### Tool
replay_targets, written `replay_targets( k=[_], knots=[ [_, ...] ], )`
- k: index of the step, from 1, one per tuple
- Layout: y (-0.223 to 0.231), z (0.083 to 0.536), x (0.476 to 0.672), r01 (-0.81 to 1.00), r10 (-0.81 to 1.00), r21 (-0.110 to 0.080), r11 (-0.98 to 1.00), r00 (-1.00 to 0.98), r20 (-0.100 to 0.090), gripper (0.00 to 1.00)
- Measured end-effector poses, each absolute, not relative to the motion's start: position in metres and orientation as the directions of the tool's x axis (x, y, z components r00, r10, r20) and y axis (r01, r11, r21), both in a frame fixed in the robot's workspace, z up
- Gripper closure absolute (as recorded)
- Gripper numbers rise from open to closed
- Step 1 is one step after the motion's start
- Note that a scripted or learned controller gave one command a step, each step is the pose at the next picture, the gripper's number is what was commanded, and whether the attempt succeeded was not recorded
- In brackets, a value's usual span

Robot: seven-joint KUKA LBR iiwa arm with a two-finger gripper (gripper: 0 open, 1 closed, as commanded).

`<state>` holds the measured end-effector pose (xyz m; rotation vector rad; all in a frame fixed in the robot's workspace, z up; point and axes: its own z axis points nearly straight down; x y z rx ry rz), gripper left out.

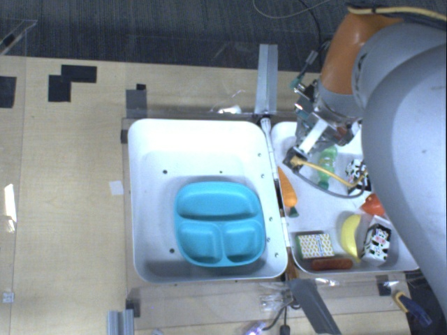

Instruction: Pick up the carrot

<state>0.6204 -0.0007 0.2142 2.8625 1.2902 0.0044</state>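
Leftmost, on the bench [63, 208]: 1 left bin [150, 145], shallow and white, holding 1 blue divided tray [220, 222] with 3 compartments, set toward the bin's near side.

Next, at the seam of the 2 bins: 1 carrot [287, 189], orange, lying lengthwise along the left wall of the right bin [283, 135], its green stub end toward the near side. It touches nothing but the bin floor and wall.

Next, in the right bin: 1 gripper [299, 155], pointing down and left, its tip just above and slightly right of the carrot's far end, near but apart from it. Whether it is spread or pressed together cannot be told; nothing shows held in it. A green object [325, 167] and a thin yellow stick [328, 174] lie just beside it.

Further right and nearer: 1 patterned card [314, 244], 1 brown sausage-shaped piece [331, 263], 1 yellow banana-like fruit [350, 234], 1 black-and-white block [378, 241].

Rightmost: the grey arm [408, 138], orange band [343, 47] above the wrist.
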Motion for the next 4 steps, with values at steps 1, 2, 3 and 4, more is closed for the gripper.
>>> replay_targets(
  k=[1,2,3,4],
  knots=[
    [0.08,0.208,0.65,0.382,0.382,-0.001,-0.924,0.924,0.005,1.0],
    [0.052,0.186,0.662,0.262,0.262,-0.001,-0.965,0.965,0.007,1.0],
    [-0.024,0.227,0.661,0.354,0.354,0.002,-0.935,0.935,0.004,1.0],
    [-0.088,0.257,0.652,0.253,0.253,0.002,-0.967,0.967,0.003,1.0]
  ],
)
